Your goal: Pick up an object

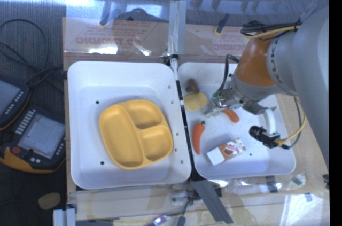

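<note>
Gripper [218,104] low in rt bin [278,163], beside yellow object [195,101].

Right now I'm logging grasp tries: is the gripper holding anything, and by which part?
Cannot be told. The gripper is low in the right bin, beside the yellow toy and a small orange piece, with nothing seen in its grasp.

Left bin [80,86]: white, holds yellow divided tray [135,133]. Right bin [278,163]: white. Contents: orange carrot [198,136] with green top, pale yellow piece [195,101], small brown item [192,85], white box [226,152] with red-brown print. Arm [299,59]: grey, orange band.
</note>
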`<state>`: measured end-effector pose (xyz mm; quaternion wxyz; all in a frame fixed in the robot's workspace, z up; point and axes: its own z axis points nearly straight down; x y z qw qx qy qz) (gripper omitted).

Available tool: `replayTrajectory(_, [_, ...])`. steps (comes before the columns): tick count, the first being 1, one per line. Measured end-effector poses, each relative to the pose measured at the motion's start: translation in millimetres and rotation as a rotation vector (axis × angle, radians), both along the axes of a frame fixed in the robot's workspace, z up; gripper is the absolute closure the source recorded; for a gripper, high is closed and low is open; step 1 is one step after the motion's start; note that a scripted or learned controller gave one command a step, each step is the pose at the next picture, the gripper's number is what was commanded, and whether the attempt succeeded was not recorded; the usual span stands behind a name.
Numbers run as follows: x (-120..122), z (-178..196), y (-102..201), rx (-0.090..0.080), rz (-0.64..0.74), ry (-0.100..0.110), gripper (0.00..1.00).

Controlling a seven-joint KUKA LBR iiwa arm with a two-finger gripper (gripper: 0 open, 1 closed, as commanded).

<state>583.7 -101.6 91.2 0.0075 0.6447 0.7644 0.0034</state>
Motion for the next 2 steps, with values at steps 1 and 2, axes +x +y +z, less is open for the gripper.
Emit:
replayTrajectory(1, [-63, 90, 41, 0.004, 0.033, 0.021, 1.00])
replayTrajectory(2, [-76, 90, 52, 0.005, -0.160, 0.022, 1.00])
